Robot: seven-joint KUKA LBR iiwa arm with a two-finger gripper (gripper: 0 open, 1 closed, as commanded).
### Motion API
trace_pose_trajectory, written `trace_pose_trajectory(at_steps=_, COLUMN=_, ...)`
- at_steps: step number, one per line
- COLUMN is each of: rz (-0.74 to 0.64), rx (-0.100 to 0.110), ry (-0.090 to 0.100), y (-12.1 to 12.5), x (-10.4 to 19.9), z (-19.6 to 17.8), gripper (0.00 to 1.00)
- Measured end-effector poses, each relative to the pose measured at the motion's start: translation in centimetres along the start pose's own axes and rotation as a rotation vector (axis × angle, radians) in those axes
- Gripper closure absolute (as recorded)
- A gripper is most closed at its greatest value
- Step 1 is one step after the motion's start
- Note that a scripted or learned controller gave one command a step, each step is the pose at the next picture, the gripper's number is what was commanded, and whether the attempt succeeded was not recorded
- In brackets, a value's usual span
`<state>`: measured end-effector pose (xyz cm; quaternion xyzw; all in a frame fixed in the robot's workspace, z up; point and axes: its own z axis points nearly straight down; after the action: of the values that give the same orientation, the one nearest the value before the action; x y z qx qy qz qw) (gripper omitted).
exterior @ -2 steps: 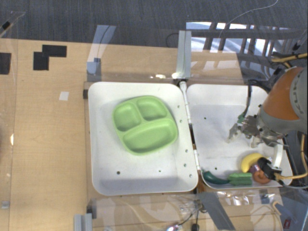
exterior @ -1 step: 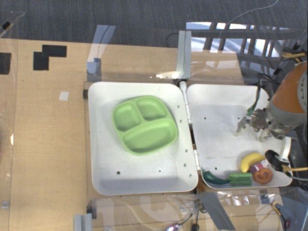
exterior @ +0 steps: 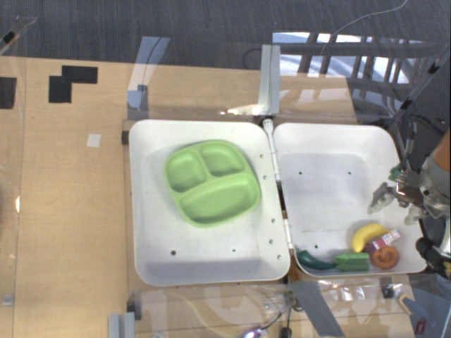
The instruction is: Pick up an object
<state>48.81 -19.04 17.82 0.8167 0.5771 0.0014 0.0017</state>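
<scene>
Presently the pincer (exterior: 387, 197) hangs open and empty over the right white bin (exterior: 331, 153), just above the curved yellow plastic banana (exterior: 366, 235) near the bin's front right corner.

Arm (exterior: 440, 162) cut off at right edge; hand (exterior: 386, 197) fingers blurred, perhaps apart

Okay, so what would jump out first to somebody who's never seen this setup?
The bright green divided plate in the middle of the left bin. Then the small cluster in the right bin's near corner: a yellow banana, a green cucumber and a reddish fruit, with the gripper just above them.
</scene>
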Motion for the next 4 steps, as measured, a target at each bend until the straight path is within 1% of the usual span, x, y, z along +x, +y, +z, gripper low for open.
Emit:
trace_pose_trajectory(at_steps=1, rz=0.133, rx=0.0, ry=0.0, y=-0.1, x=3.4, z=-4.8, gripper=0.0)
trace_pose_trajectory(at_steps=2, rz=0.149, rx=0.0, ry=0.001, y=1.7, x=0.6, z=8.2, gripper=0.0)
trace_pose_trajectory(at_steps=3, rz=0.113, rx=-0.01, ry=0.002, y=3.7, x=0.9, z=8.7, gripper=0.0)
trace_pose_trajectory(at_steps=4, rz=0.087, rx=-0.001, ry=0.0, y=5.7, x=1.5, z=-1.1, gripper=0.0)
